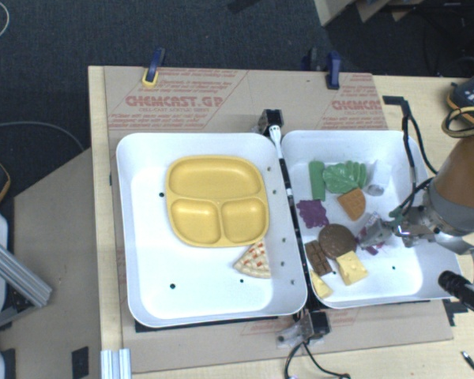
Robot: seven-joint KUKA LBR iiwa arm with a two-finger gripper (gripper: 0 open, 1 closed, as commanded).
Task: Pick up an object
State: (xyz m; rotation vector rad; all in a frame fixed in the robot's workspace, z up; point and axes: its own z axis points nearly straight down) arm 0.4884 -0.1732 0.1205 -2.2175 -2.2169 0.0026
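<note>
The gripper (pixel 377 234) hangs low over the right bin (pixel 395 279), reaching in from the right edge, and its tip sits just right of a tight cluster of toy food; whether it is apart, together or clamped on anything I cannot tell, since dark hardware and a purplish shape blur together there. The nearest candidates lie to its left: a round brown piece (pixel 336 239) just beside the tip, a yellow cheese wedge (pixel 351 268) slightly nearer the viewer, and a brown chocolate bar (pixel 317 257) whose long axis runs far-to-near along the bin's left wall. Farther off are an orange-brown biscuit-like piece (pixel 351 204), a purple item (pixel 311 212) and green vegetables (pixel 338 177) at the far end. My judgement is that a short leftward and downward move would meet the round brown piece first, though crowding makes a clean grasp doubtful. The bin floor is smooth white plastic with bare room at its near right. The left bin (pixel 142 235) holds a yellow divided plate (pixel 217 200) and a pizza slice (pixel 255 260), well apart from the tool.
</note>
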